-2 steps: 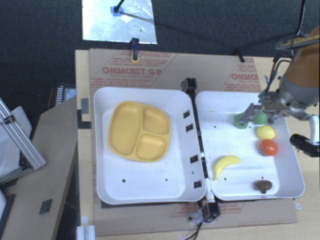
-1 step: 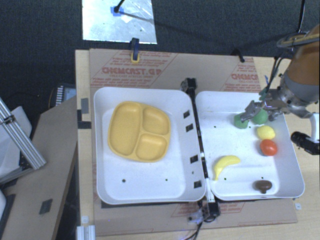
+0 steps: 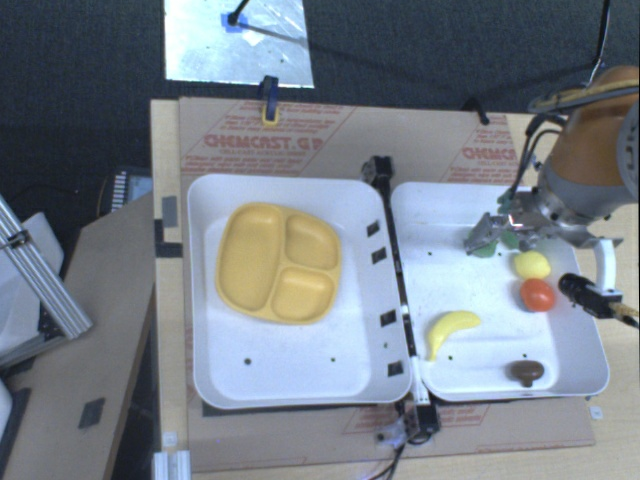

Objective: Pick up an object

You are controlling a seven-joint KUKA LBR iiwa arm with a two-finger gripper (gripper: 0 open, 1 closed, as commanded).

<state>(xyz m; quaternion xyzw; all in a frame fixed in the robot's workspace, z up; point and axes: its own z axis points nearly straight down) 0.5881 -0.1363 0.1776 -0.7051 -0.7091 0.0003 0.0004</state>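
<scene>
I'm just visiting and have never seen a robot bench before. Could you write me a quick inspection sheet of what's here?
Surface: two white bins side by side, left bin and right bin, on a brown board.
Job's things: banana, lemon, tomato, brown piece, something green by the gripper, all in the right bin.
Clutter: yellow divided plate in the left bin.
Grippers: gripper low over the right bin's far side.
Cables: black cable above the arm.
Surroundings: dark floor, shiny sheet.
</scene>
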